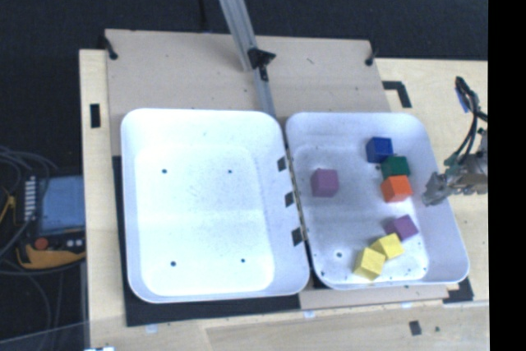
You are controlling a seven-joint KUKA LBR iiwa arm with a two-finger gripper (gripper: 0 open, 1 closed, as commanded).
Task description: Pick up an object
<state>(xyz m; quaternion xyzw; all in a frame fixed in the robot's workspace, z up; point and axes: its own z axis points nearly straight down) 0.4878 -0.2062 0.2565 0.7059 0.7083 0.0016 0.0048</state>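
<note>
Single fixed camera, mounted above the tabletop (345, 70), looking down at a slant. Far edge of the scene lies toward 12 o'clock, near edge toward 6. Distance moderate: both white bins fit whole, left bin (131, 177) toward 9 o'clock, right bin (345, 131) toward 3. Dark floor frames the tabletop at 12 and 9 o'clock. Arm enters at 3 o'clock.

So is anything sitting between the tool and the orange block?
Nothing visible. The tool sits at the right bin's right rim, and the orange block lies just to its left with bare bin floor between them.
</note>
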